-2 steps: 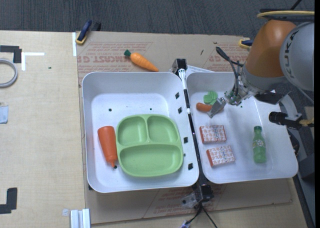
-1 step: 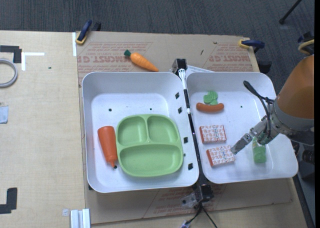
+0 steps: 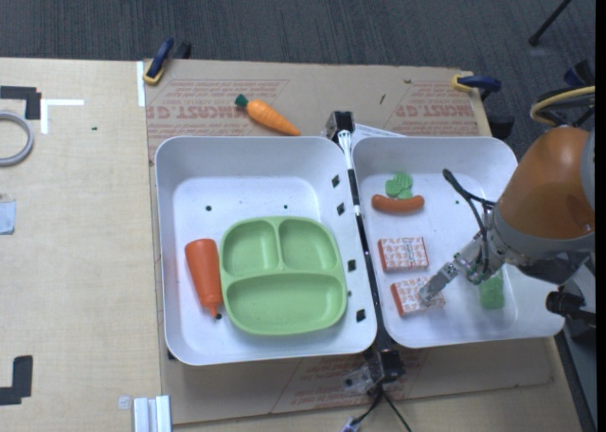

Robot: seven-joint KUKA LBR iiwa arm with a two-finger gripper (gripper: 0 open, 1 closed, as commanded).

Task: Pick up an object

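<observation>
Cardboard-topped table (image 3: 312,99) with two white bins. Right bin (image 3: 454,321), near to far: gripper (image 3: 431,290) touching the nearer patterned cracker block (image 3: 407,296), finger state indiscernible; green cube (image 3: 491,292); second block (image 3: 402,253); toy sausage (image 3: 397,202). Left bin (image 3: 189,174): green divided plate (image 3: 282,274), orange cylinder (image 3: 204,274). Beyond: toy carrot (image 3: 268,115)

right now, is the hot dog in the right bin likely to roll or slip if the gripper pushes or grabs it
The hot dog looks rounded and elongated, so a sideways push would probably roll it. Its smooth, glossy-looking skin may slip between narrow fingers. It seems small and toy-like, so likely light.
</observation>
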